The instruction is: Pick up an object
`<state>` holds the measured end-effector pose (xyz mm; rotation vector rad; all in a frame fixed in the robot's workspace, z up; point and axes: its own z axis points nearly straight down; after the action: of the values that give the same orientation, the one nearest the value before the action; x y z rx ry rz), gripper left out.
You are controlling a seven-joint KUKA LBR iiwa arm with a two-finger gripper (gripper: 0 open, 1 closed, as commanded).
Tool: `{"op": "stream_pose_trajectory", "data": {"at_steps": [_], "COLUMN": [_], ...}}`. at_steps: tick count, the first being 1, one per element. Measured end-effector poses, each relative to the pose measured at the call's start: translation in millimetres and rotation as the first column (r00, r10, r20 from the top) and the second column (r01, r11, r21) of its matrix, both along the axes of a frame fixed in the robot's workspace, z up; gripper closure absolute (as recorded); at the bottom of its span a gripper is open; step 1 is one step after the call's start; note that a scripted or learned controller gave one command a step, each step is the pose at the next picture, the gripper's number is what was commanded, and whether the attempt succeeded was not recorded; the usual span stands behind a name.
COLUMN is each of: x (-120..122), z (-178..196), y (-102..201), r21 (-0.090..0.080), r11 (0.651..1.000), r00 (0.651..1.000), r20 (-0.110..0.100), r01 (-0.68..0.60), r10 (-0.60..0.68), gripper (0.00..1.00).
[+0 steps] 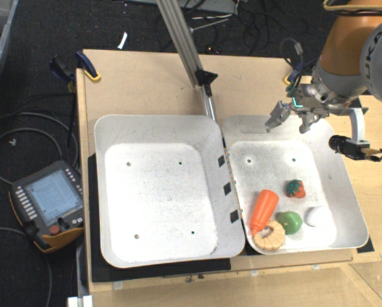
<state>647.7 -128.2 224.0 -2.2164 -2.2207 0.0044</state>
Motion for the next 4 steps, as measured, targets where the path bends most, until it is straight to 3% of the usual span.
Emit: {"op": "stream_pose_trajectory", "data": {"at_steps": [1,3,4], "x": [1.0,-4.3,-4.6], "z": [3.1,-112.5,-129.9], "y": [0.0,5.0,5.6], "r21": [-0.001,0.0,-0.001], "r11": [1.0,1.0,1.0], "r00": [1.0,1.0,1.0], "r20": [0.005,-0.002,0.002], "r01": [-0.001,0.003,0.003], "r10": [0.001,-0.003,-0.003], "gripper": [0.0,0.0,0.0]}}
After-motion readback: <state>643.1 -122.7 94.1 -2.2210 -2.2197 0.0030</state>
